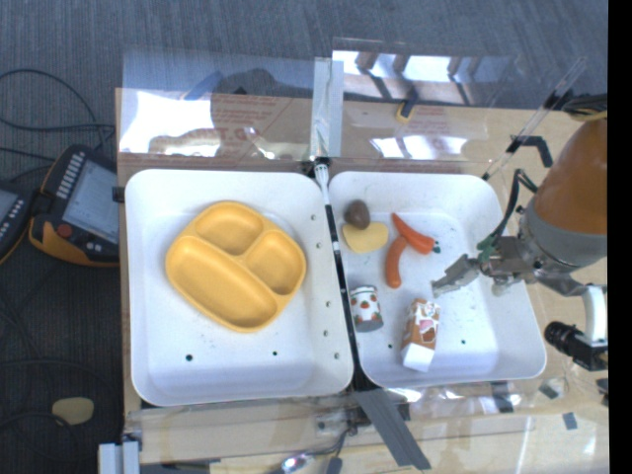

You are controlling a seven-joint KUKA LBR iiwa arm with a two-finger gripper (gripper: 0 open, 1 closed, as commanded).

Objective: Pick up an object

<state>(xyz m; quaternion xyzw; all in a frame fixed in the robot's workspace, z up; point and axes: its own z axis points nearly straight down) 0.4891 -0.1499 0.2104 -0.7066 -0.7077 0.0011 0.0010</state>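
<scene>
Grey carpet surrounds the bench; your two-finger gripper (452, 277) hovers, fingers parted, holding nothing. At its seven o'clock lies the small white-and-orange carton (422, 334): likely light, crushable; grip its flat sides.

Pincer (446, 278) hovers in right bin (513, 363); yellow tray (235, 263) fills left bin (158, 363).

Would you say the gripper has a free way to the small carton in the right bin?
Probably yes: the gripper sits just above-right of the carton, with bare bin floor between them.
</scene>
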